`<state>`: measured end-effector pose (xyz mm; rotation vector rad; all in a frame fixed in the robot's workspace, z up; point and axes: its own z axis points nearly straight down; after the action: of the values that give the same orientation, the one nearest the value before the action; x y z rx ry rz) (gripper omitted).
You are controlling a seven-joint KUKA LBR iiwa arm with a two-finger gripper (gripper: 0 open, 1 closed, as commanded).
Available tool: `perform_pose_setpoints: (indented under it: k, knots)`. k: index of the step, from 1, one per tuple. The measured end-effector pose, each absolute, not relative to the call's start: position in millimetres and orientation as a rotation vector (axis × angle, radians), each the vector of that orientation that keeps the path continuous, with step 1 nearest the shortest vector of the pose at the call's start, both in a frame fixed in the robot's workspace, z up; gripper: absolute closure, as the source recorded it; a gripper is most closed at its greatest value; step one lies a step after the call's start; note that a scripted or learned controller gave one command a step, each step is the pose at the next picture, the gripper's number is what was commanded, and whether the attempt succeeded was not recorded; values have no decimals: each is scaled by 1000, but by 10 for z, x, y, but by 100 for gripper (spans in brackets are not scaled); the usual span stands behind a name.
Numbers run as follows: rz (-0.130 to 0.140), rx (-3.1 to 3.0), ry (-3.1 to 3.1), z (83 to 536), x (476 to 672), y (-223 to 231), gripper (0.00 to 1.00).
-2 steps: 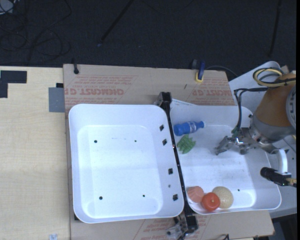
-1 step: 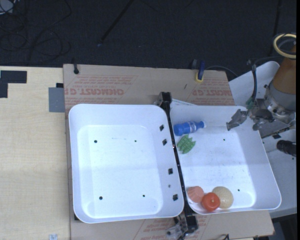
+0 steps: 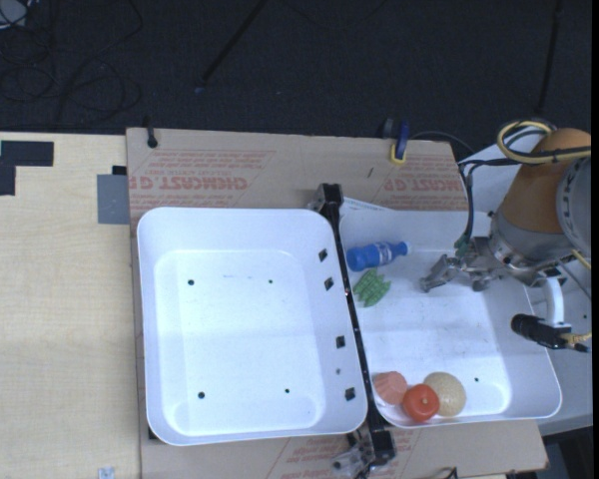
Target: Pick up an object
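Gripper (image 3: 441,275) sits low over the right bin (image 3: 539,392), upper-right part, w/ nothing between its fingers; can't tell if they're spread or closed from this angle. Nearest candidates: blue bottle (image 3: 375,255) lying on its side near the divider, and a green leafy piece (image 3: 372,288) just below it, both to the gripper's left, apart from it. At the bin's front edge, a cluster: pink piece (image 3: 389,386), red ball (image 3: 420,401), tan ball (image 3: 445,392), touching one another. Left bin (image 3: 160,267) has no objects. Progress: approach only, nothing lifted yet. Left to do: close on an item & raise it.

The arm (image 3: 539,203) reaches leftward, its gripper (image 3: 441,275) held low.
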<state>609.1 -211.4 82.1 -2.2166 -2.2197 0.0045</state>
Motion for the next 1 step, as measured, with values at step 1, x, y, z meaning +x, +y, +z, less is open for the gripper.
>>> perform_pose_setpoints:
  k: [1]
  knots:
    - [-6, -2226, -2228, 1852, 6280, -2145, 0]
